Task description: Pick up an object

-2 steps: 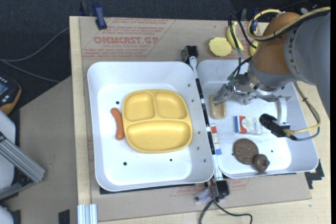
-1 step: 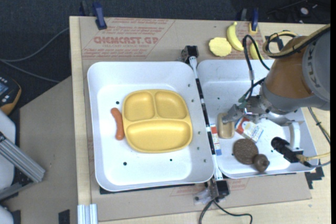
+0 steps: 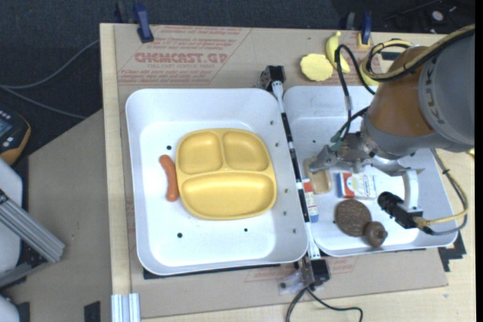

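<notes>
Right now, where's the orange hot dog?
The orange hot dog lies in the left bin in the camera view, just off the left edge of the yellow divided plate.

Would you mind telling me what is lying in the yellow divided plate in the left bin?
The yellow divided plate shows nothing in its three compartments. An orange sausage-shaped piece lies beside its left edge, on the left bin floor. Whatever is beneath the plate is covered.
</notes>
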Robot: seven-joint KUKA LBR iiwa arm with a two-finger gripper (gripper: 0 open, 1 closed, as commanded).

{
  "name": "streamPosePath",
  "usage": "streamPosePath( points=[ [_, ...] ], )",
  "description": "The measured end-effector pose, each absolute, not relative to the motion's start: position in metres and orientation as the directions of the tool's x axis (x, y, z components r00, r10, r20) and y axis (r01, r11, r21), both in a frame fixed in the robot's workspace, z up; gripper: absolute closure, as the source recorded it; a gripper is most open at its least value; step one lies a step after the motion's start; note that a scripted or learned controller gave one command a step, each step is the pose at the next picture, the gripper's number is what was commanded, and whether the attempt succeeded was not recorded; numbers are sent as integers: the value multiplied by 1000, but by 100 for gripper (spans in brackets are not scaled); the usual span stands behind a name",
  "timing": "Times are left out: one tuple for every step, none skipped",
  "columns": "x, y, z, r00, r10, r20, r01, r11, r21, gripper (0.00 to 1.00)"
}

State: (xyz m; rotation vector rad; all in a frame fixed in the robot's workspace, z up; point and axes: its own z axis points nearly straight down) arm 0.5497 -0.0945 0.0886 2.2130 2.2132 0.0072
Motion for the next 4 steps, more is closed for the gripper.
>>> streamPosePath(
  points=[
    [525, -142, 88, 4, 1000, 1, 1000, -4, 5, 0],
    [547, -116, 88, -2, 1000, -3, 1000, 2, 9, 0],
    [550, -114, 102, -2, 1000, 3, 1000, 1, 18, 100],
    [522, -25, 190, -10, 1000, 3, 1000, 10, 7, 100]
  ],
)
